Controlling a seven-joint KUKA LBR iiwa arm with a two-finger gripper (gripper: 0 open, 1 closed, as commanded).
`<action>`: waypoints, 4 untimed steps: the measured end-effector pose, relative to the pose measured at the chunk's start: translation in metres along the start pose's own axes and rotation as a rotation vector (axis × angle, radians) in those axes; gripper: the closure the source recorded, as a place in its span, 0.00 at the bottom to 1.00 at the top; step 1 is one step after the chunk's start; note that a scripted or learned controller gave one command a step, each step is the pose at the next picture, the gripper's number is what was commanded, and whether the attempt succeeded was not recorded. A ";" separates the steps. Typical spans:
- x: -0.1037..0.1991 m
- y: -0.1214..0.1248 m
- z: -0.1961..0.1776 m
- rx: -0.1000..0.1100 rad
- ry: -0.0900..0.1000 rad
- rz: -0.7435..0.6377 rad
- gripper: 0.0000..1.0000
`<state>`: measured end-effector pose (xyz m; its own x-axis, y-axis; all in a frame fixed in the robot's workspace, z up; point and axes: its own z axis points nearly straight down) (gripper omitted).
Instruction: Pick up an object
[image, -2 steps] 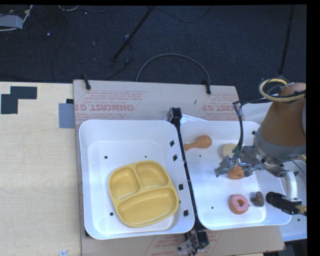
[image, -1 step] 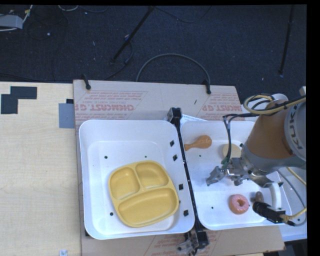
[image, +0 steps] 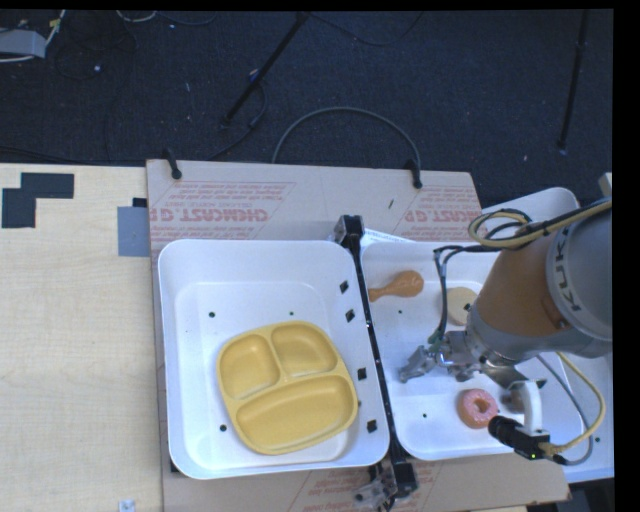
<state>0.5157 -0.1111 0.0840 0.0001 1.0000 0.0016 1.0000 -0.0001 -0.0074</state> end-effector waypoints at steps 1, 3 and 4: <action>-0.001 0.001 -0.011 0.003 0.002 0.005 1.00; 0.004 0.010 -0.092 -0.005 -0.001 -0.002 1.00; 0.011 0.006 -0.137 -0.005 -0.001 -0.002 1.00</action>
<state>0.5227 -0.1008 0.2211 -0.0021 1.0000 0.0006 1.0000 0.0021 -0.0025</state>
